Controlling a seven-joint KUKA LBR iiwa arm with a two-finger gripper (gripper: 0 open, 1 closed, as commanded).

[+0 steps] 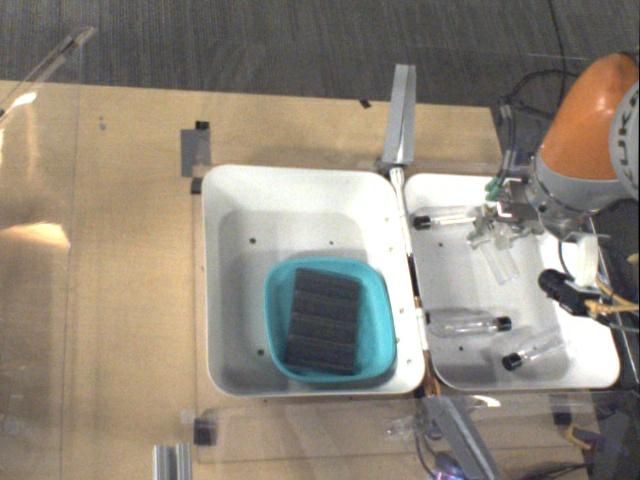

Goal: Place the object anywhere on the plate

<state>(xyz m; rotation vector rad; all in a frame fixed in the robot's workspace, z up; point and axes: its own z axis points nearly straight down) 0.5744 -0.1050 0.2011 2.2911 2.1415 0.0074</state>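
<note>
Arm (600, 118) cut off at right edge; claw (497, 230) fingers blurred

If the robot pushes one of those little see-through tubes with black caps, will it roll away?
Probably. The tube lies on its side on the right bin's smooth white floor, so a nudge would likely roll it. It looks clear and thin, so probably light, slippery, and maybe breakable if squeezed hard.
</note>
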